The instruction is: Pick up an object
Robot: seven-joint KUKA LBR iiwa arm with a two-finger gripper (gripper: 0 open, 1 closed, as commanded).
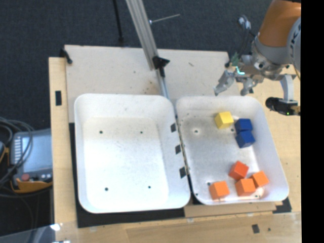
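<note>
- While the arm reaches in from the right, the gripper [234, 86] hangs above the far rim of the right bin [202, 151]; fingers spread apart, nothing between them.
- Yellow cube [224, 119] lies in that bin's far half, just beside two blue cubes [244, 132] that touch each other.
- Four orange cubes [240, 180] cluster at the near right corner; three sit close together, one a little to their left.
- Left bin [126, 151] lies alongside, edge to edge with the right bin.
- Slanted metal rail [144, 32] crosses the bench behind the bins.
</note>
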